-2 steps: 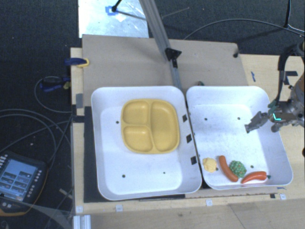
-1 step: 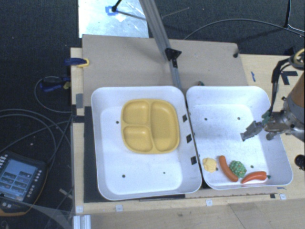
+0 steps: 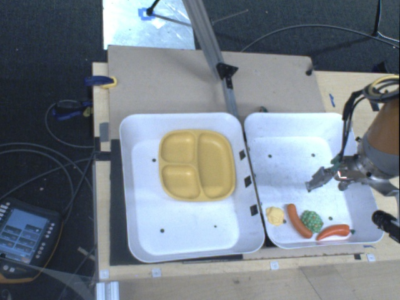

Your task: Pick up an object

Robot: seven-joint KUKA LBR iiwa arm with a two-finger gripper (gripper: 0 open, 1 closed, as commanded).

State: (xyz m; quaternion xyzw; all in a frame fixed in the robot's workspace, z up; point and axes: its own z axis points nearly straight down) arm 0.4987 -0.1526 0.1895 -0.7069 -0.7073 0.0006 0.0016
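Over at the right of the frame, the gripper (image 3: 317, 181) hangs above the right bin (image 3: 294, 136), its jaws too small and blurred to tell whether spread or pressed together. Along that bin's lower edge lie a yellow piece (image 3: 274, 215), an orange carrot (image 3: 298, 220), a green broccoli (image 3: 311, 219) and a red sausage (image 3: 333, 232). A yellow divided plate (image 3: 197, 165) sits in the left bin (image 3: 144, 230).

Both bins (image 3: 187, 230) look like smooth white plastic. The yellow tray (image 3: 197, 165) is matt plastic. The bench (image 3: 162, 80) looks like matt board; the pole (image 3: 206, 27) is dull metal.
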